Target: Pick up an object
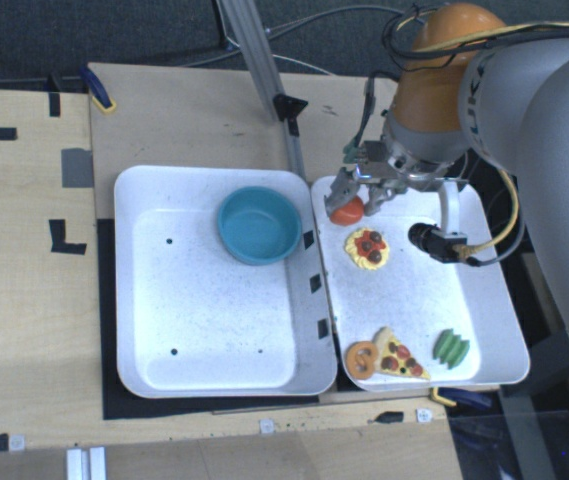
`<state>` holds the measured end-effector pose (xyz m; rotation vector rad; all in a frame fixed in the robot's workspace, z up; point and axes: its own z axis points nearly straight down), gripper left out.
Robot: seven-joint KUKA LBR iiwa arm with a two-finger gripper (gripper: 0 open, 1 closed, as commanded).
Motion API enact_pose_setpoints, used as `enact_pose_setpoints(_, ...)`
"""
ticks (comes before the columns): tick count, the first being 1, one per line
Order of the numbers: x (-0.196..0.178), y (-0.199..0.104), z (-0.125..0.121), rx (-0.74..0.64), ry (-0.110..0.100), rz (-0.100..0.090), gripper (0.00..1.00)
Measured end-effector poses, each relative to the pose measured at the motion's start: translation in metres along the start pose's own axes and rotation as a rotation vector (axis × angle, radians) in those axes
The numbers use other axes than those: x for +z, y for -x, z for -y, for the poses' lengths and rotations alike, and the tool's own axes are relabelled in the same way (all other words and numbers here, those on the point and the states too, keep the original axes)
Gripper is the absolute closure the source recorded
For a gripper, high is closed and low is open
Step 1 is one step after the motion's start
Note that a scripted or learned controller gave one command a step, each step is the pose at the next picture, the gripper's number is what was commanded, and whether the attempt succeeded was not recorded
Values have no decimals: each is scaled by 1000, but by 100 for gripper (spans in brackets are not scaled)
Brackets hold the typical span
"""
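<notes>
My gripper (355, 202) hangs over the back left corner of the right bin (419, 298). A small red toy, tomato-like (346, 212), sits between its two fingertips, and the fingers are closed against it. Just in front of it lies a round yellow toy with red spots (367, 249). Along the front of the same bin lie an orange ring-shaped toy (361, 360), a pizza slice (400, 357) and a green pepper-like toy (451, 347).
The left bin (194, 318) holds a blue bowl (258, 224) at its back right. A grey metal post (264, 63) slants up behind the divide between the bins. A black fitting with cables (434, 240) hangs from the arm over the right bin.
</notes>
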<state>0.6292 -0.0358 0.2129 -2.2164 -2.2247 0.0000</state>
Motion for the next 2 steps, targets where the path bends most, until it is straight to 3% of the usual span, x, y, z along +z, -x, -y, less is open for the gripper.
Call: enact_pose_setpoints(2, -14, -108, 42, -1, 1, 0, 100)
